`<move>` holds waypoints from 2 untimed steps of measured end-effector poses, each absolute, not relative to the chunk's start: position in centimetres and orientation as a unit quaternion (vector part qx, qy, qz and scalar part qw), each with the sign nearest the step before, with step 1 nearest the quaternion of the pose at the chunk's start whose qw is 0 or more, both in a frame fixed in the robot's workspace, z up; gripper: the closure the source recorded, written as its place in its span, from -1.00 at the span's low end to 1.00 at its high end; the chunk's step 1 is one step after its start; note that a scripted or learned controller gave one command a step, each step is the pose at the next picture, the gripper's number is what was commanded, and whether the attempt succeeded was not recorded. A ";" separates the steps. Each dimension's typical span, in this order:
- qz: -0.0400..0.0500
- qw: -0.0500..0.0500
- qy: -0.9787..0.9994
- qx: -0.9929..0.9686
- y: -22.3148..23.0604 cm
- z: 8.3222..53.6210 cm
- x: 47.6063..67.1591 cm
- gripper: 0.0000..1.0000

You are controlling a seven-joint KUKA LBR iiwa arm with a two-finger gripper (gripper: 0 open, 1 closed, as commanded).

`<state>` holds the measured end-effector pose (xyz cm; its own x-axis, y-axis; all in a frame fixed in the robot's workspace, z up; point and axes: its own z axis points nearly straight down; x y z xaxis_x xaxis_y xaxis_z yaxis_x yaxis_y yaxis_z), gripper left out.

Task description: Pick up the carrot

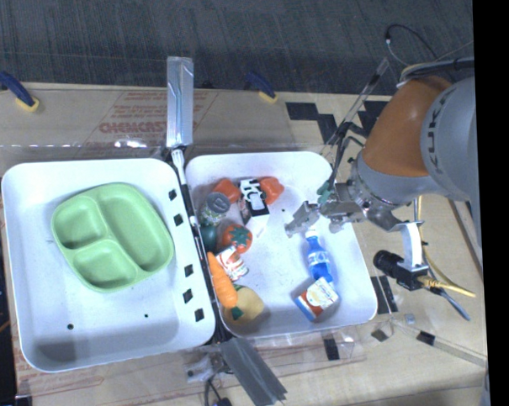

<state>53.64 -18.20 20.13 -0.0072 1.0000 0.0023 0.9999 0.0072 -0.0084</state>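
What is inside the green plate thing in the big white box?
The green divided plate in the left bin shows three bare sections with no food or toys in them. What lies under the plate is hidden by the plate itself.

An orange carrot lies lengthwise along the right bin's left wall, near its front corner, among other items.

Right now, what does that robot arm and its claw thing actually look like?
The arm is smooth grey with a broad orange band above the wrist. Thin dark cables loop beside it. The gripper is small, of grey metal, with two short jaws.
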 end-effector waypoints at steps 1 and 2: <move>0.001 -0.002 -0.723 -0.691 -10.4 12.4 51.2 -1.00; 0.002 0.002 -0.743 -0.669 -5.5 18.9 47.7 -1.00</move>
<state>47.71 -5.54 18.93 -0.1042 0.9946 0.0014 0.9945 0.1042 -0.0056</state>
